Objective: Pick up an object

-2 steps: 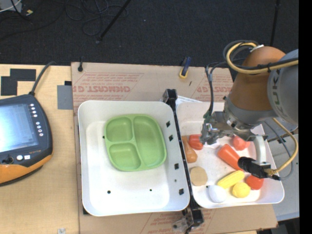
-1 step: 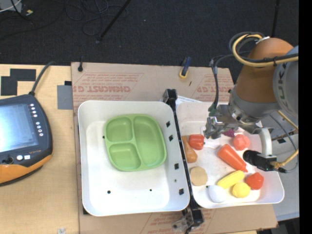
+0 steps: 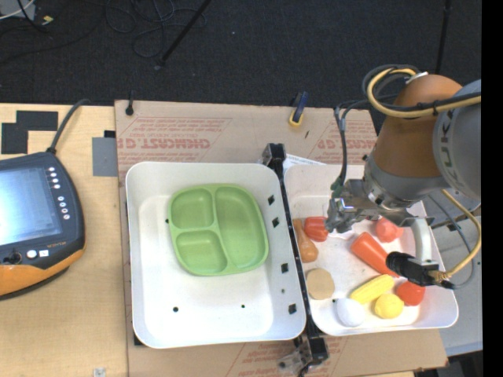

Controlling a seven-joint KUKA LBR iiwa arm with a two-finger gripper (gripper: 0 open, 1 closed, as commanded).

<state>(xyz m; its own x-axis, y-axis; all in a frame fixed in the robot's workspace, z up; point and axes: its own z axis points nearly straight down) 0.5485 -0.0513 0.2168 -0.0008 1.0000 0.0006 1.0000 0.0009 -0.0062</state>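
so the likely target here is the small red toy piece (image 3: 315, 228) sitting at the left side of the right bin (image 3: 440, 320), just beside the divider between the two bins. The gripper (image 3: 339, 217) is hanging right next to it on its right, close enough that they look nearly touching, but honestly I can't tell if the fingers are spread or closed, too dark and cluttered there. Nothing visibly sits between them, so I wouldn't call it a grasp.

Just below the red piece there's an orange-brown oblong (image 3: 306, 250), then a tan round disc (image 3: 320, 283). Further right: an orange carrot-like piece (image 3: 368, 249), a pinkish-red ball (image 3: 387, 229), a yellow banana-ish piece (image 3: 371, 288), a yellow lump (image 3: 387, 306), a white egg-shaped thing (image 3: 349, 312).

To do this well I'd say centre over the red piece before descending, since the bin wall is tight on one side and the oblong crowds from below. Straddle it in the free direction and close only once low enough

The left bin (image 3: 149, 320) holds a green divided tray (image 3: 218, 229), not relevant
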